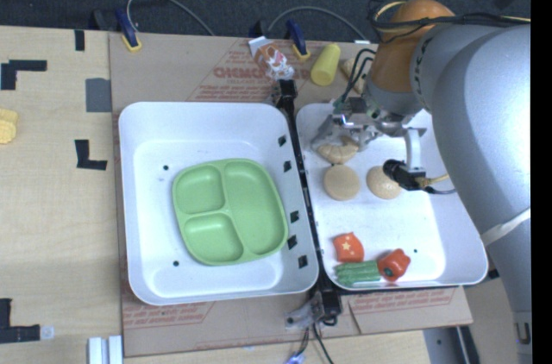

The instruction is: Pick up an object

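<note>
The claw hangs low over the far end of the right bin, right above a pale bread roll; I cannot tell how it is set or whether it grips anything. Just nearer lie two round tan buns, side by side. At the bin's near end sit a red pepper piece, a green bean pod and a red tomato. The left bin holds a green divided plate. A yellow cylinder lies on the worktop behind.

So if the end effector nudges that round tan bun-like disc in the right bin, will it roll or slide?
The round tan disc lies flat, so it probably slides rather than rolls. It looks like light toy food, so a push may shove it into the neighbouring tan disc.
</note>
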Robot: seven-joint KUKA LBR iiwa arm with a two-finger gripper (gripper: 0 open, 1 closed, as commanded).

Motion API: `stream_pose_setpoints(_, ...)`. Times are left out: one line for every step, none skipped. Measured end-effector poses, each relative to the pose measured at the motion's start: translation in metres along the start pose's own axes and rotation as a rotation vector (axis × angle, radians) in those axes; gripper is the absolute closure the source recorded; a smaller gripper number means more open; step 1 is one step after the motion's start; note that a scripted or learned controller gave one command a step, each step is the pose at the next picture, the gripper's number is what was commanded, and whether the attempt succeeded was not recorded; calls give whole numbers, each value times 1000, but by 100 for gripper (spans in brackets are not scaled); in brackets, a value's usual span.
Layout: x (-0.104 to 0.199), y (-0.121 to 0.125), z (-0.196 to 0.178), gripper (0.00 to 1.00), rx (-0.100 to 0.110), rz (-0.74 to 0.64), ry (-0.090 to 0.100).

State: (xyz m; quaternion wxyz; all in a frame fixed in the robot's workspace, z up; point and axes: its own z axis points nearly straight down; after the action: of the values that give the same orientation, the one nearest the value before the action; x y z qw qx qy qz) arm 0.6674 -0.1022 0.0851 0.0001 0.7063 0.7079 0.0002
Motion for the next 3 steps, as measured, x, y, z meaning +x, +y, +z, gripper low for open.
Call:
stream_pose_setpoints(-2, -15, 0, 0, -1, 1, -2)
stream_pose_setpoints(-1, -19, -1, 0, 0, 2, -2)
stream_pose_setpoints(0, -19, -10, 100, 2, 1, -2)
